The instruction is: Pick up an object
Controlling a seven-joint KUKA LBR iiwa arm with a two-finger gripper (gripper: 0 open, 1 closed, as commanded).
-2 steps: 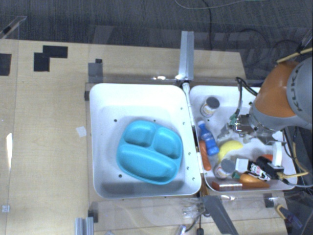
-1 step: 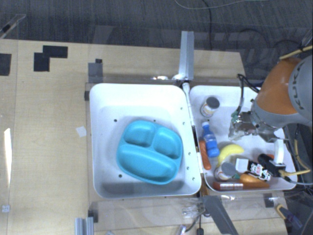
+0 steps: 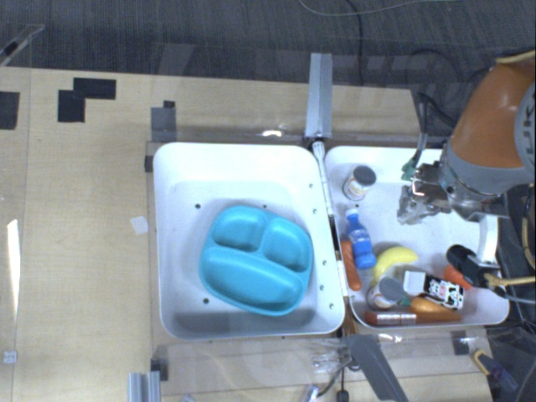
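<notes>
My two-finger gripper (image 3: 416, 210) hangs over the right white bin (image 3: 385, 162), above its clutter. I cannot tell its state. A blue plastic bottle (image 3: 360, 241) lies nearby.

A robotics lab: a wooden bench (image 3: 75, 249) carries two white bins (image 3: 243, 162) on metal brackets, with a loose cable (image 3: 360, 11) on grey carpet at twelve o'clock.

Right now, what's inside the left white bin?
Left white bin holds one blue three-compartment plastic tray, compartments bare. Whatever lies beneath the tray is covered.
</notes>
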